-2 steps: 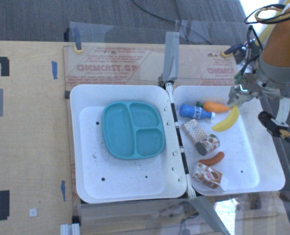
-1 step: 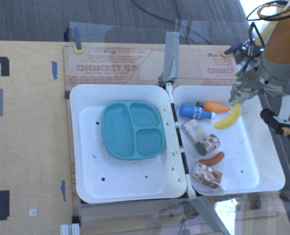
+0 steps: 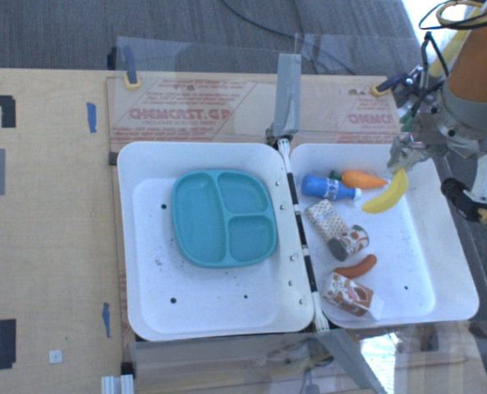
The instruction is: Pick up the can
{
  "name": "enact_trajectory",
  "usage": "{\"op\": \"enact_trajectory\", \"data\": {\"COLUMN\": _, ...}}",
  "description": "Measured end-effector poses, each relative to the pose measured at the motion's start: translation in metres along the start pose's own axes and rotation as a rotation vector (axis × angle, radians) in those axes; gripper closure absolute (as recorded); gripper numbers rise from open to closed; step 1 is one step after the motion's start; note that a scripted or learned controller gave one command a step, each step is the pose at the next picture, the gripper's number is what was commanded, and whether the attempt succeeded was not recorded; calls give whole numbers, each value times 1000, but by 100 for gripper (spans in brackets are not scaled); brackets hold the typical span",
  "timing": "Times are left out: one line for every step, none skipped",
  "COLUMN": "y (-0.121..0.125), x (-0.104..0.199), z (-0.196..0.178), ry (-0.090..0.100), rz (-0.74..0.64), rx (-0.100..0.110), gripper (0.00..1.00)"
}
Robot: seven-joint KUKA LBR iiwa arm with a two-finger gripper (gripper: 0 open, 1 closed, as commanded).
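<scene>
The can (image 3: 331,224) lies on its side in the right bin (image 3: 428,290), a grey patterned cylinder pointing diagonally, near the bin's left wall. Its lower end touches a small brown-and-white object (image 3: 356,238). My gripper (image 3: 401,156) hangs at the bin's far right corner, above the upper tip of the yellow banana (image 3: 387,195). It is well to the right of and beyond the can, apart from it.
A blue bottle (image 3: 325,188) and an orange carrot (image 3: 363,179) lie beyond the can. A sausage (image 3: 356,266) and a crumpled brown carton (image 3: 348,294) lie nearer the front. A teal divided plate (image 3: 224,217) sits in the left bin (image 3: 144,245).
</scene>
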State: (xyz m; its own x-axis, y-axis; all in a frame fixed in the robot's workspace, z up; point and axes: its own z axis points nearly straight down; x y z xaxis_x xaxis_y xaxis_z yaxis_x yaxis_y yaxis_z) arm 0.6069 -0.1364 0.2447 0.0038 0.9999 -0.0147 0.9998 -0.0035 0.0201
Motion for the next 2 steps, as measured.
{"op": "enact_trajectory", "data": {"y": 54, "x": -2, "z": 34, "ry": 13, "rz": -115, "rx": 16, "gripper": 100}}
{"op": "enact_trajectory", "data": {"y": 59, "x": 12, "z": 37, "ry": 14, "rz": -167, "rx": 15, "gripper": 100}}
